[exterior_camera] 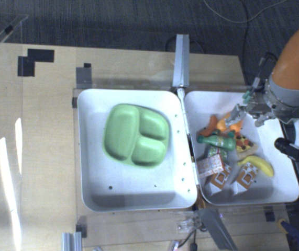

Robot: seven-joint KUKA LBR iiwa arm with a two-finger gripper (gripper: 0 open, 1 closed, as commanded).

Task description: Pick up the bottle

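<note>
Several packets (210, 166) crowd the small green plastic bottle (217, 139); one could be pinched instead. The pincer's (242, 110) spread cannot be told.

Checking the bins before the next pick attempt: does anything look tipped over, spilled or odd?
The green bottle lies on its side in the right bin, amid a jumble of small packets and a banana. Nothing looks spilled. The green tray sits flat in the left bin.
</note>
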